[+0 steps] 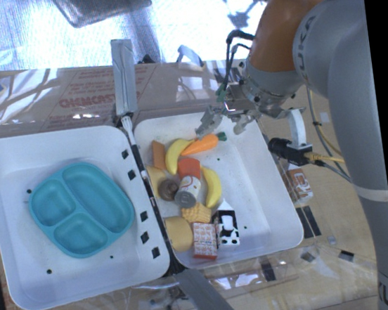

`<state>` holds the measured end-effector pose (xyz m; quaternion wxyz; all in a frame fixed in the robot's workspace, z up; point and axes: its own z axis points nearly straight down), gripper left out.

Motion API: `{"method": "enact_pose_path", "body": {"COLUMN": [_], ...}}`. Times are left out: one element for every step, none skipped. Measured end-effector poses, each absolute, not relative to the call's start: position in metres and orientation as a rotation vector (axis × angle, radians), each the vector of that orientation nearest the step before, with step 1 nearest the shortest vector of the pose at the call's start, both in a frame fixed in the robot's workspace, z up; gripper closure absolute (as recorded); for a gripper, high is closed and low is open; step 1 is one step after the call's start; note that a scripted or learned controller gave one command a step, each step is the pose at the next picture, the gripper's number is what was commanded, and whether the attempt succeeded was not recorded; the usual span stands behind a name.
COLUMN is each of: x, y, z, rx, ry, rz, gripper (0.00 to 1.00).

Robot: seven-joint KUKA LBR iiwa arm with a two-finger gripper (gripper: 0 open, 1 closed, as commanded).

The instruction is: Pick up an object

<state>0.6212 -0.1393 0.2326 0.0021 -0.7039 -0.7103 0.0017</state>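
You have the arm reaching in from the right, with its gripper hanging over the far edge of the right bin. The jaws stand apart with nothing between them, though glare there makes the tips hard to read. Just below the gripper lies a carrot, its orange body resting against a banana near the bin's far left corner. The rest of the toy food sits piled along that bin's left side: a second banana, a small can, a yellow block, a red-and-white box and a black-and-white carton. In the left bin you see a blue divided plate.
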Motion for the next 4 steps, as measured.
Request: {"method": "enact_pose_path", "body": {"x": [0.592, 0.594, 0.64, 0.633], "y": [-0.109, -0.11, -0.042, -0.05], "z": [0.099, 0.112, 0.193, 0.211], "rx": [-2.106, -2.107, -2.089, -1.728], "ry": [-2.313, -2.321, -2.348, -2.624], "rz": [0.015, 0.011, -0.004, 0.002], "gripper": [0.0, 1.0, 1.0, 1.0]}}
